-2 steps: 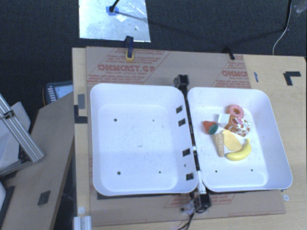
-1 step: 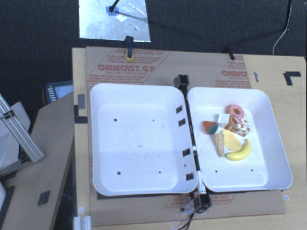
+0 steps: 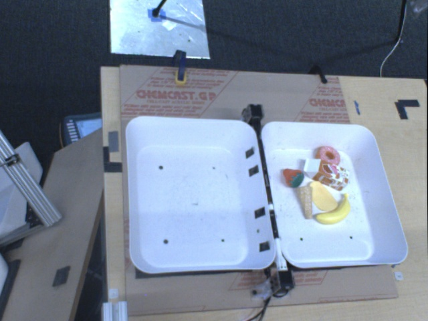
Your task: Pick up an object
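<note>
Even, bright overhead light, soft focus throughout with a bluish cast, both white bins [image 3: 194, 129] near blown-out with faint shadows at their inner walls, glare on the foil sheet [image 3: 159, 19] top-left.

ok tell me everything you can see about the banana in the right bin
The banana is a small, smooth, bright yellow curved piece that looks like plastic toy food. It lies flat on the floor of the right bin, curving upward at both ends, at the near edge of a tight cluster of toy foods. Its upper side touches a pale yellow wedge, and its left end lies close to a tan cone. Its near side is free.
</note>
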`<state>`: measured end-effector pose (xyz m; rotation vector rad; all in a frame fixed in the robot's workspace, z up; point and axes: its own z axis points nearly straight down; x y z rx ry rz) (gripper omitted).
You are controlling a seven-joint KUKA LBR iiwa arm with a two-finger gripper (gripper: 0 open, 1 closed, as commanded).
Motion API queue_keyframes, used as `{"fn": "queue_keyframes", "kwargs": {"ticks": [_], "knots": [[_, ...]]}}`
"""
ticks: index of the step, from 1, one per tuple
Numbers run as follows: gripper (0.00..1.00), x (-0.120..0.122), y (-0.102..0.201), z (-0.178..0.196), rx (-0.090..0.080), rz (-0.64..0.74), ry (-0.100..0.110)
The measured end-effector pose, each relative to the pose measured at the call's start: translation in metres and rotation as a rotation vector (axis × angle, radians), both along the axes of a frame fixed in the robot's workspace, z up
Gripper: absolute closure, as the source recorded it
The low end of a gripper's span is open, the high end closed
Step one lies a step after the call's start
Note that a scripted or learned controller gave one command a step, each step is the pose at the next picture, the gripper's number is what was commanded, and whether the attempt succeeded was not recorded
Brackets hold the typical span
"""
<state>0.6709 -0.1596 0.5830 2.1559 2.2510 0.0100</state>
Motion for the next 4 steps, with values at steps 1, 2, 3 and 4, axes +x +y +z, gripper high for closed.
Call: {"fn": "queue_keyframes", "kwargs": {"ticks": [1, 2, 3, 4], "knots": [[1.00, 0.000, 0.001, 0.012, -0.002, 0.004, -0.005], [0.00, 0.000, 0.001, 0.011, -0.002, 0.005, -0.004], [1.00, 0.001, 0.002, 0.024, -0.005, 0.010, -0.008], [0.00, 0.001, 0.002, 0.023, -0.004, 0.010, -0.007]]}}
